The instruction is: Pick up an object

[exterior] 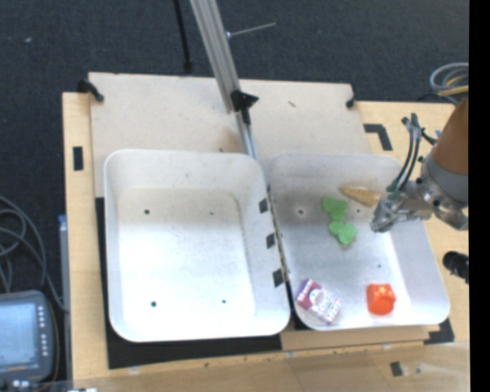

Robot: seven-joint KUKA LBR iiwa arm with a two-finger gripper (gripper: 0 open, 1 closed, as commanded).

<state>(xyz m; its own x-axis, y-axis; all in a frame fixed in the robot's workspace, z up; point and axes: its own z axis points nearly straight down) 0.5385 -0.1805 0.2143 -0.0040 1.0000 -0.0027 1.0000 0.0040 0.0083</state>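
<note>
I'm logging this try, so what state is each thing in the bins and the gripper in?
Gripper: low over the right bin, fingers unclear.
Green leafy plastic piece: lying flat, left of the gripper.
Tan cone-shaped object: on its side near the far wall.
Red-orange rounded object: resting near the front rim.
Pink-and-white packet: lying flat at the front left corner.

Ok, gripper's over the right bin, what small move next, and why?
Probably ease the gripper a little left and down onto the green object: it lies nearest, just left of the fingertips, apart from the red object.
</note>
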